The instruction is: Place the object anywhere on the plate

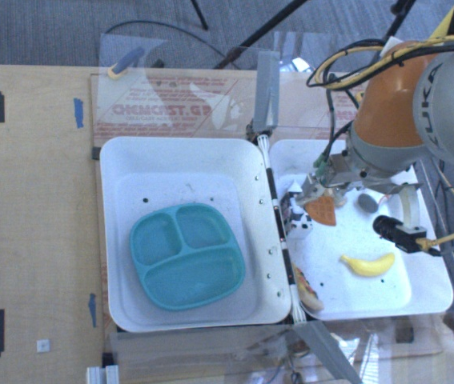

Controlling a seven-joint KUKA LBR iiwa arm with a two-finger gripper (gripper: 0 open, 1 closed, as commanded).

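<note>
Now the claw hangs low at the right bin's left side.
Grey two-finger gripper sits right over an orange wedge-shaped toy slice near that bin's left wall; whether it pinches the slice, I cannot tell. Teal three-compartment plastic plate waits leftward, in the left white bin.

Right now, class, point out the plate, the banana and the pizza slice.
plate (186,256): camera view, on the bare floor of its big front compartment.
banana (368,264): camera view, on the middle of its yellow curve.
pizza slice (321,211): camera view, on the middle of the orange wedge.
</note>
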